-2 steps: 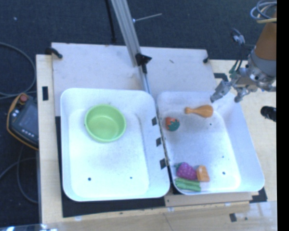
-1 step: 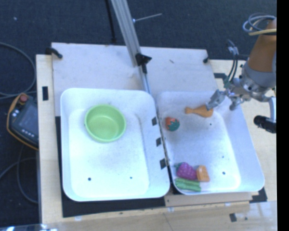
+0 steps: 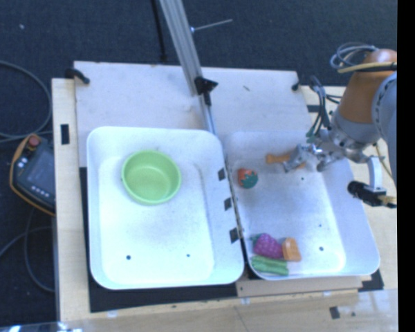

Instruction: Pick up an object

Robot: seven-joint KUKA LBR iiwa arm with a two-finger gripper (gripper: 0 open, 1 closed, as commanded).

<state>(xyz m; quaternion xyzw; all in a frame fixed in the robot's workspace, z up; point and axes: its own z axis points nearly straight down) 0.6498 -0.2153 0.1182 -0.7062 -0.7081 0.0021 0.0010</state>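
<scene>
- Orange piece (image 3: 277, 159): a small flat orange thing lying on the floor of the right bin (image 3: 311, 213), near that bin's far edge and about midway across it. Its right end meets the claw (image 3: 306, 159), and the view is too small to show whether it is gripped.
- Bench (image 3: 138, 95): a pale board that carries the right bin, with bare board showing beyond the bin's far edge.
- Left bin (image 3: 159, 234): shallow and white, set against the right bin's left wall.
- Right bin: shallow and white, with rounded corners and a speckled floor.
- Arm (image 3: 363, 102): grey with an orange band, reaching in over the right bin's far right corner, with cables looped beside it.
- Pole (image 3: 183, 37): a slanted metal bar that comes down to the bench just beyond the right bin's far left corner.
- Bowl (image 3: 151, 177): light green and upright, well to the left of the right bin, in the left bin's far half.
- Claw: low over the right bin's far edge, right of the middle; I cannot tell whether it is open or closed.
- Grapes (image 3: 267, 244): a purple bunch in the right bin's near left corner.
- Green piece (image 3: 270, 266): long and flat, against the right bin's near wall, just in front of the grapes.
- Ball (image 3: 247, 178): orange with some green, near the right bin's left wall, in its far half.
- Orange block (image 3: 291, 250): touching the right side of the grapes, in the right bin's near part.
</scene>
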